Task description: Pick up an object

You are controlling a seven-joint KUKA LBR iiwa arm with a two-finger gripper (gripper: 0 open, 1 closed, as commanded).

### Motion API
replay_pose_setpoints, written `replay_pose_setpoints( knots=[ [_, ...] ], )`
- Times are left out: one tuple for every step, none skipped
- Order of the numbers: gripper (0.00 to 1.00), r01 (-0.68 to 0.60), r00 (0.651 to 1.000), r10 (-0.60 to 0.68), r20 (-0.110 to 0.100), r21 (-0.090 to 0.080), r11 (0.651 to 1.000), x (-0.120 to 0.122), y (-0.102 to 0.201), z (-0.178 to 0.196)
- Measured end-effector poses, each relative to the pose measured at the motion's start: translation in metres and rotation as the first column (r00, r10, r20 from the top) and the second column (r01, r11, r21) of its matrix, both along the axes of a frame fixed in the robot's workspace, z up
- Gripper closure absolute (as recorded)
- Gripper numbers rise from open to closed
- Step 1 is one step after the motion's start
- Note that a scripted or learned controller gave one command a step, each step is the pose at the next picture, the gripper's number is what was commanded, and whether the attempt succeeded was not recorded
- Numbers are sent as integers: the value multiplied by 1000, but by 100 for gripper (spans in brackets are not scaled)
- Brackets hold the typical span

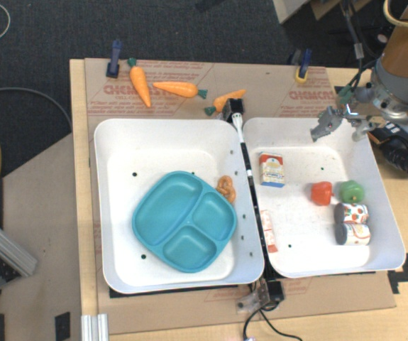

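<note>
The right bin [381, 190] holds a small white and red carton [272, 170], a red toy vegetable [321, 193], a green toy pepper [350, 190], a printed can [353, 224] lying on its side, and a slim packet [268, 231] by the left wall. My gripper [343, 127] hovers over the bin's far right corner, well above the objects. Its two grey fingers [324, 126] are spread apart, open, with nothing between them.
The left bin [111, 155] carries a blue divided plate [184, 221] and a small brown pretzel-like piece [225, 187]. Three toy carrots [176, 89] lie on the cardboard behind the bins, between two clamps. A black brush [238, 116] rests on the wall shared by the bins.
</note>
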State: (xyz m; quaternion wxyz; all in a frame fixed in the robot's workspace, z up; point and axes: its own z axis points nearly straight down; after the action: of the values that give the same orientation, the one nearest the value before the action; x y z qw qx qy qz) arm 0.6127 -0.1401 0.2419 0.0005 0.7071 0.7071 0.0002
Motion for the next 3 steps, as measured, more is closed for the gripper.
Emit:
replay_pose_setpoints(
  knots=[
    [0,7,1000,-7,-15,2,1000,-55,-54,-108],
    [0,-1,1000,1,0,-1,1000,-11,-54,-160],
    [0,1,1000,-1,5,0,1000,-74,-32,-38]
  ],
)
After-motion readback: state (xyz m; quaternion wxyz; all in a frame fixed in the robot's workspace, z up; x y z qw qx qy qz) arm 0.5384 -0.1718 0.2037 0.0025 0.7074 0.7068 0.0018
